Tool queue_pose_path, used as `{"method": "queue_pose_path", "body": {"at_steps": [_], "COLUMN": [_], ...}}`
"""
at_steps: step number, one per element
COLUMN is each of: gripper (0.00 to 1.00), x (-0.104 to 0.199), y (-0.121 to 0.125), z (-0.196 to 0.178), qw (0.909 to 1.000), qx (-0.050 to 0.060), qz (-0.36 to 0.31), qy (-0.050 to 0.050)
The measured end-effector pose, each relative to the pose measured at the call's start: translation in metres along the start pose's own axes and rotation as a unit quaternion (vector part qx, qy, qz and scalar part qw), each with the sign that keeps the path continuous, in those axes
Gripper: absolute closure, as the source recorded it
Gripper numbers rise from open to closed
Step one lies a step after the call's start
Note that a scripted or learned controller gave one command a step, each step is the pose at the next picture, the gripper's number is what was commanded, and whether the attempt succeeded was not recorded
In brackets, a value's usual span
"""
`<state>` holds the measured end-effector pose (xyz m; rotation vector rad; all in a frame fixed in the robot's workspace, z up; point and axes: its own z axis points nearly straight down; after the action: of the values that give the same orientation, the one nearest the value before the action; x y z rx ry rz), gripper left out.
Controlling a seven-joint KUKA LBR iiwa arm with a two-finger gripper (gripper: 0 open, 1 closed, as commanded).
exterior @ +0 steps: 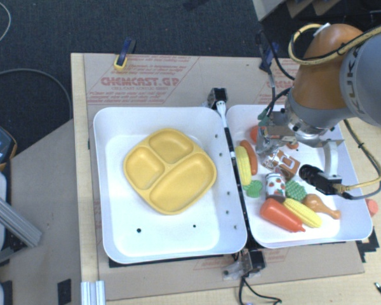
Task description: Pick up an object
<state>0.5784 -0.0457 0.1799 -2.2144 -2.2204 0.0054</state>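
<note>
My gripper [265,146] hangs low over the back left part of the right bin [349,230], under the grey and orange arm. Just to its left lie a yellow corn cob [243,166] and a red sausage [250,157]. A brown and white toy [286,164] sits right beside the gripper on its near side. Toward the front are a small red and white can [274,185], a green broccoli piece [253,189], an orange carrot [281,215], a second yellow corn [303,213] and a brown drumstick [321,205]. I see nothing lifted off the bin floor.
The left bin [108,170] holds a yellow divided plate [170,169]. A black ridge [230,164] separates the two bins. A yellow clamp [121,60] sits on the board behind the left bin.
</note>
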Motion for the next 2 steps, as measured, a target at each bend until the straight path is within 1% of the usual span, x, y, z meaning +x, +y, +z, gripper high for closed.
{"method": "queue_pose_path", "body": {"at_steps": [1,2], "gripper": [1.00,1.00], "x": [0.083,0.130], "y": [-0.083,-0.099], "z": [-0.004,-0.119], "qw": [1.0000,1.0000], "qx": [0.001,-0.008], "qz": [-0.003,-0.002], "qy": [0.002,0.001]}}
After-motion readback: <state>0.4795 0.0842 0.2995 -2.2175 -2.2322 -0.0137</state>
